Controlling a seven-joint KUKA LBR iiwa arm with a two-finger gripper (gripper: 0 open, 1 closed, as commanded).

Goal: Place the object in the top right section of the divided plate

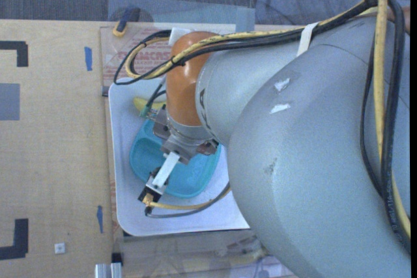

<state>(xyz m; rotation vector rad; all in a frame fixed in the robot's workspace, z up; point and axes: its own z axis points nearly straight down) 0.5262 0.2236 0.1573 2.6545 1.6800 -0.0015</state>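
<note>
A light blue divided plate point(141, 161) lies in the white bin point(122, 133), and the arm covers much of it. A small yellow-green object point(143, 105) lies in the bin just beyond the plate's upper left rim, partly hidden by the wrist and cables. My gripper point(184, 142) hangs straight below the orange band, low over the middle of the plate, and its mount hides its tips. A white and black cable connector point(156, 181) sticks out from it over the plate's lower left part.
The grey arm covers the view's right half and the second bin. A yellow cable point(186, 206) loops over the bin floor below the plate. The wooden bench point(52, 140) with black marks and blue tape lies to the left.
</note>
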